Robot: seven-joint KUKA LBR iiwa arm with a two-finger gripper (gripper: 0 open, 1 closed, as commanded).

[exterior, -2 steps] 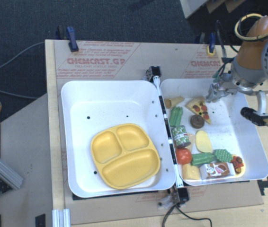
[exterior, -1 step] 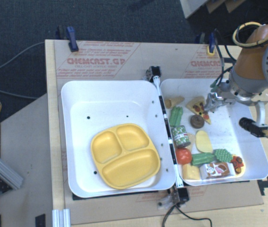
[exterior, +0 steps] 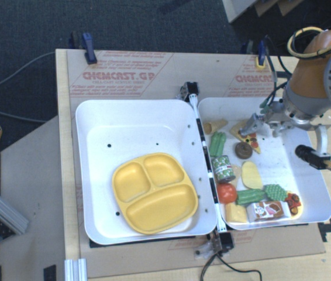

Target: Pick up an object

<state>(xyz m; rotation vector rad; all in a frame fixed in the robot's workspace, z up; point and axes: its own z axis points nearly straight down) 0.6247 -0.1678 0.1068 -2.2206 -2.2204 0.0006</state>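
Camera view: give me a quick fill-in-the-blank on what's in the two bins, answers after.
1. The yellow plate lies in the ____ bin of the view.
2. The plate has ____ compartments.
3. The claw hangs over the ____ bin of the view, at its far end.
4. The tomato in that bin is ____ in colour.

Missing words: left; three; right; red
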